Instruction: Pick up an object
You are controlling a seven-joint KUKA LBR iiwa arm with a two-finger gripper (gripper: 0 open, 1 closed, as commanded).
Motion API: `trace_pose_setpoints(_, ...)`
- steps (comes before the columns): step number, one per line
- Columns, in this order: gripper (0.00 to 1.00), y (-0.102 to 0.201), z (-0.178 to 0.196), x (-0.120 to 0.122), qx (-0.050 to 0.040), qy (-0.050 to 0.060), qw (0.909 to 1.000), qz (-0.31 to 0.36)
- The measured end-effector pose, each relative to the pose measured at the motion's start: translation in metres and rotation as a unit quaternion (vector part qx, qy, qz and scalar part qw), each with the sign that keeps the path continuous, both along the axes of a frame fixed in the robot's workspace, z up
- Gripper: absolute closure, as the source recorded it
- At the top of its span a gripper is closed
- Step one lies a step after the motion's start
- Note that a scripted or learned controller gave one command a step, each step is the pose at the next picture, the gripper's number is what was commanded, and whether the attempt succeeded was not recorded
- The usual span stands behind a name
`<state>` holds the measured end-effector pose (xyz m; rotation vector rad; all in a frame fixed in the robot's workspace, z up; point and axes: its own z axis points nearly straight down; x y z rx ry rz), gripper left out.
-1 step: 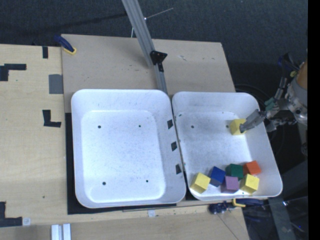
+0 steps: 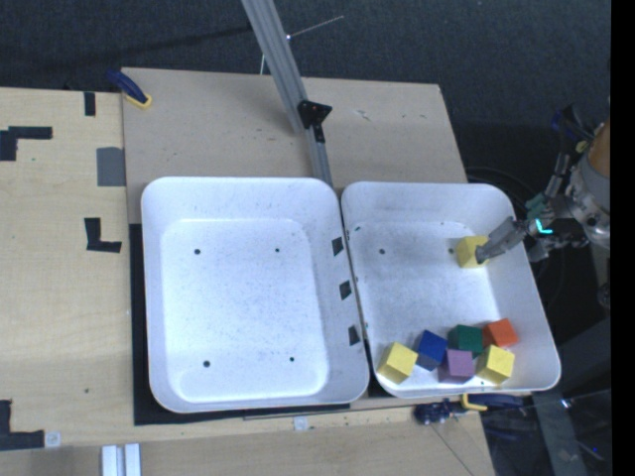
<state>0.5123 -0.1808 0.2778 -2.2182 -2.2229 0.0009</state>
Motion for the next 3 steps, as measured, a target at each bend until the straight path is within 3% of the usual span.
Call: trace_pose_setpoints(3,0.0,-0.005,-0.171,-0.001,0.0007,0.004,1.0,-0.001)
